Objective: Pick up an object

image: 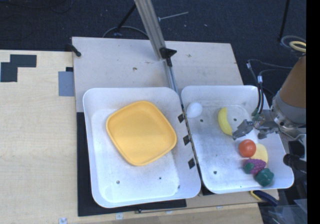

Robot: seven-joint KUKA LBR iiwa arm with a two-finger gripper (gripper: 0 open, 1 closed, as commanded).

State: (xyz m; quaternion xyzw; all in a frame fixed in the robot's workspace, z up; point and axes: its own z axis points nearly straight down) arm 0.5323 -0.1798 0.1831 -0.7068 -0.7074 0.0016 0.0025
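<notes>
Left bin (100,178): a yellow square plate (140,132) lies flat near its middle; broad, thin and stiff, it offers only its rim to a two-finger hold and would likely slip. Right bin (212,168): a small white ball (193,110) rests at the far left corner, just beside the dividing wall; smooth and round, it would tend to roll from the pads. A banana (225,121) lies toward the far side, probably light hollow plastic, best taken across its narrow middle. The gripper (244,129) hangs just right of the banana and above the red tomato (247,148), its fingers parted with nothing between them. At the near right, touching or nearly so: a pale yellow piece (261,154), purple grapes (255,165) and a green item (264,176), all judged light and rigid; their crowding leaves little finger room.
</notes>
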